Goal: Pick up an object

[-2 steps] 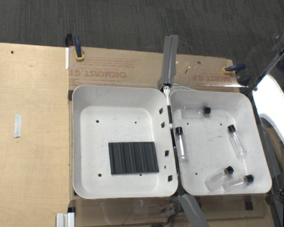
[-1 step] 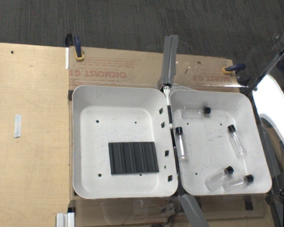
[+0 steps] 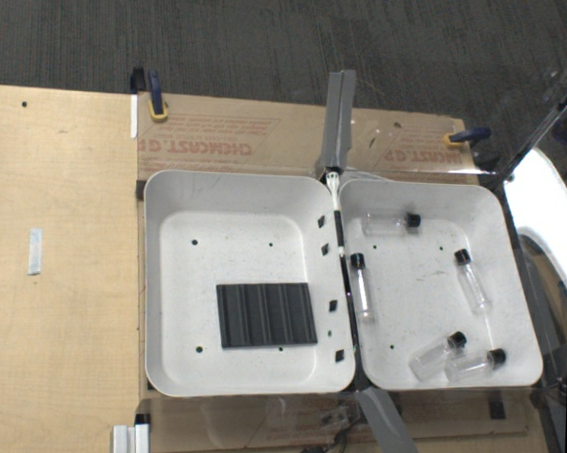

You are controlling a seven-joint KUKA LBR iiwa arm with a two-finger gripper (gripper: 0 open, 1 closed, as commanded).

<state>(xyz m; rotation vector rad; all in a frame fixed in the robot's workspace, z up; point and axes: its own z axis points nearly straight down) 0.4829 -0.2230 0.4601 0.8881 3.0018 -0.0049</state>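
camera view: ribbed dark mat (image 3: 266,314) lies in left bin (image 3: 172,202); five clear vials (image 3: 471,279) scattered in right bin (image 3: 495,221).

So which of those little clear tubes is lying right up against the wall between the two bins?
The vial at the right bin's left wall, black cap pointing away from the camera. The other four lie farther right.
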